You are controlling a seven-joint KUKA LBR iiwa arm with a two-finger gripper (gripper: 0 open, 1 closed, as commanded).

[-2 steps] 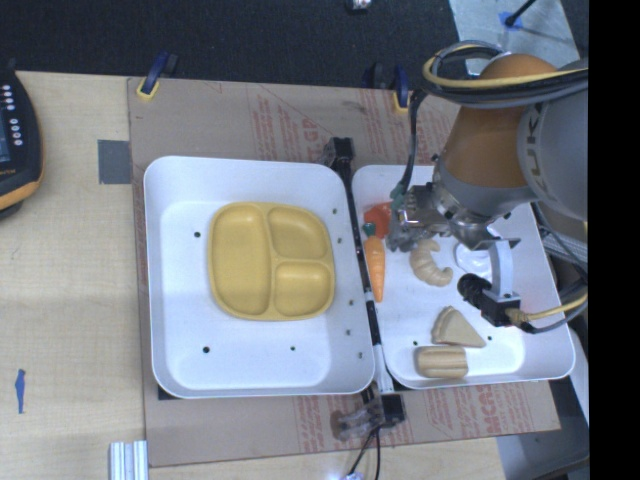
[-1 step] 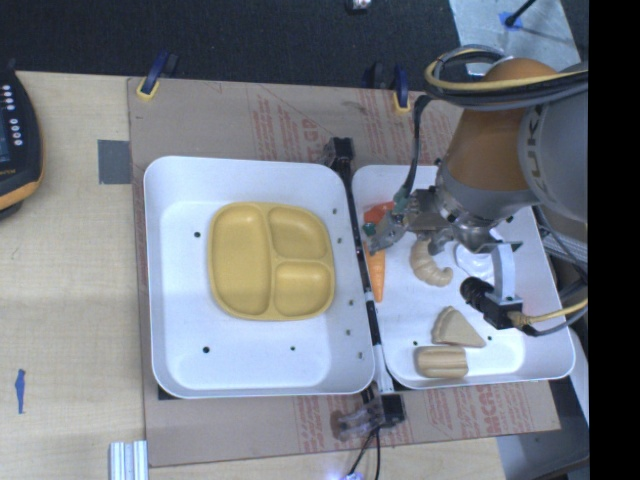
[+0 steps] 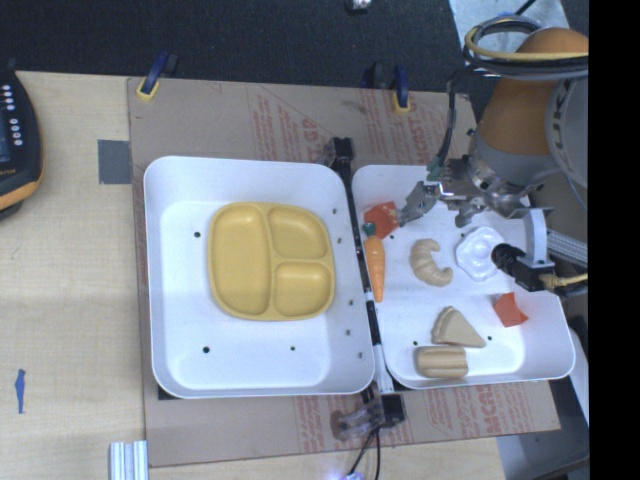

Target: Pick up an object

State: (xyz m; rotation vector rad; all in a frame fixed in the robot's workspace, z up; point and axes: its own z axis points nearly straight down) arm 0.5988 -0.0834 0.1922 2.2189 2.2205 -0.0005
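The croissant lay in the right bin, close below the gripper, and seemed the nearest thing to pick. From the left: a yellow tray sat in the left bin; a carrot and a red piece lay by the divider; then came the croissant, a wedge, a roll, a white piece and a red block. I could not tell the state of the pincer. For a good grasp, I judged it should move down-right, centre over the croissant's middle, and descend straight, avoiding the red piece beside it.
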